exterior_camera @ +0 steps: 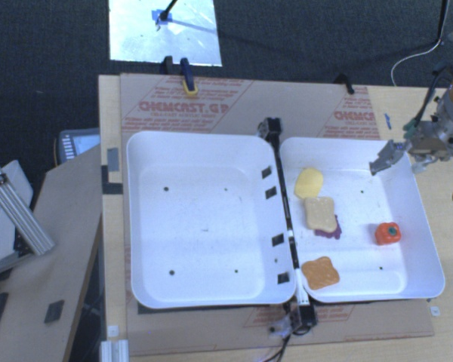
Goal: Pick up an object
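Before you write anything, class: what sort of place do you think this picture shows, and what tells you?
Probably a robotics lab test bench: two shallow white plastic bins clamped side by side, small toy food pieces like the orange tomato-shaped toy, and a grey robot gripper above.

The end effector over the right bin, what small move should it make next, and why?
Probably a short move down and toward the near side, to the small orange-red round object. The end effector hangs above the right white bin's far right part, with nothing between its fingers, and that piece lies nearest, apart from the other objects, so a grasp looks least crowded.
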`<state>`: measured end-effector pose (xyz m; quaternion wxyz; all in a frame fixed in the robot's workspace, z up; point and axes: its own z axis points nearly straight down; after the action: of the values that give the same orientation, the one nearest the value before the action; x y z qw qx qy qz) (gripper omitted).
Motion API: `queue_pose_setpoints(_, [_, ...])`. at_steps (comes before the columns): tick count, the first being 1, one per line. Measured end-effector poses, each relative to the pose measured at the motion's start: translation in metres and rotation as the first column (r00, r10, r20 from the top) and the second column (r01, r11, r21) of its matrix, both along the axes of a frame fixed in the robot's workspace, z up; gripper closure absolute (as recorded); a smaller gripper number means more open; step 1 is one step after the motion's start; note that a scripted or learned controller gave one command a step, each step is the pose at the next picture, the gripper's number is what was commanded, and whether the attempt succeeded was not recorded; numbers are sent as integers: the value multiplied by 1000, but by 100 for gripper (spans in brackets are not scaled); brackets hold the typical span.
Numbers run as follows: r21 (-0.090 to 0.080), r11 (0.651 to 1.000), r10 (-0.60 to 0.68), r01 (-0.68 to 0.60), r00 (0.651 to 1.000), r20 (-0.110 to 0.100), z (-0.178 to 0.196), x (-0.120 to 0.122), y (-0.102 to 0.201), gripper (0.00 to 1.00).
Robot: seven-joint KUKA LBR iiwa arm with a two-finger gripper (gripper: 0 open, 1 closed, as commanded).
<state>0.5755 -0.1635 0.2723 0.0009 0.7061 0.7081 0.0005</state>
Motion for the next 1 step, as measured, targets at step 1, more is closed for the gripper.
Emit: queue_pose_setpoints(1, [-1,1000,3,-3,1000,4,11,1,0,100])
